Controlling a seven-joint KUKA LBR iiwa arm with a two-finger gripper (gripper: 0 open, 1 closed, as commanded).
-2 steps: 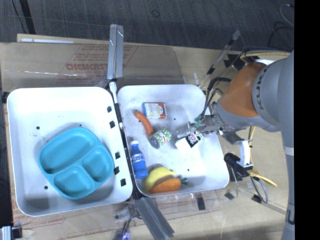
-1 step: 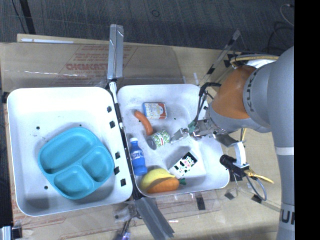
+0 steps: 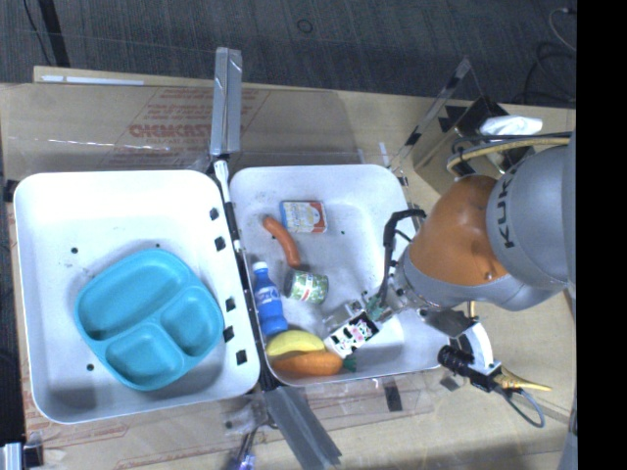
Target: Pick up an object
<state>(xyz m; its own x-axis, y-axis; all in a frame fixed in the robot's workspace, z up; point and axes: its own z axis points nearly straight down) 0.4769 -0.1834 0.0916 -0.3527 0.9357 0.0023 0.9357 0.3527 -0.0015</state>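
two white bins (image 3: pixel 59 223) are seen side by side on the desk. in the right bin (image 3: pixel 343 179), lower centre of the frame, the jaws (image 3: pixel 367 323) are lowered beside a black-and-white patterned item (image 3: pixel 351 335); whether they are wide or narrow cannot be told. a blue tray (image 3: pixel 147 316) lies in the left bin.

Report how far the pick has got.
Done: the gripper is down inside the right bin, near the black-and-white patterned item. In hand: nothing visibly lifted; bottle, can, carrot, box, banana all lie in the bin. Left: grasp and raise one.
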